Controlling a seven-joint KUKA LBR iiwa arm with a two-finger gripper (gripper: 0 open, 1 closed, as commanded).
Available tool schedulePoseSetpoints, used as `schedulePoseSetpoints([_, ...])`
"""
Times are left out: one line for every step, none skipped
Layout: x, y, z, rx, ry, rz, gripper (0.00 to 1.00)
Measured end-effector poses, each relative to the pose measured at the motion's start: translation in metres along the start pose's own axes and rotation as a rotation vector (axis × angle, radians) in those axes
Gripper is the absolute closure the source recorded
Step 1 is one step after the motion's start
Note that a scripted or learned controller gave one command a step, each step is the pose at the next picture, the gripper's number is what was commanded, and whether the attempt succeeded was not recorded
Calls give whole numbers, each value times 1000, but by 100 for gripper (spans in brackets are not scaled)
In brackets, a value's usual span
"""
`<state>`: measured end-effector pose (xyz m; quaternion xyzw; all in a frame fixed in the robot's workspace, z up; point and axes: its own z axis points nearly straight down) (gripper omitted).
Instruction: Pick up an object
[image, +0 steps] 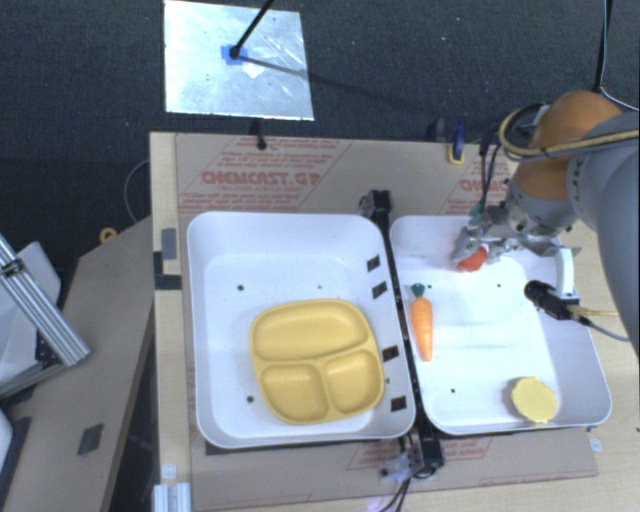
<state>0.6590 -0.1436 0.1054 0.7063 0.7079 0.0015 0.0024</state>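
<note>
The gripper (478, 247) is down at the right bin's (590, 372) far edge, fingers clamped around a small red-orange object (472, 261). A carrot (422, 326) lies along that bin's left wall, a yellow disc (534, 399) in its near right corner. A yellow divided plate (316, 358) fills the left bin (225, 260).

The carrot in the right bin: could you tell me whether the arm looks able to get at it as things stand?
Probably yes. The carrot lies alone on the floor of the right bin, by the wall next to the other bin, with nothing on top; the gripper is over the same bin, near a red object.
</note>
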Motion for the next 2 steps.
schedulePoseSetpoints([7,8,-50,-2,0,-3,100])
schedulePoseSetpoints([9,8,-116,-3,-1,-4,100])
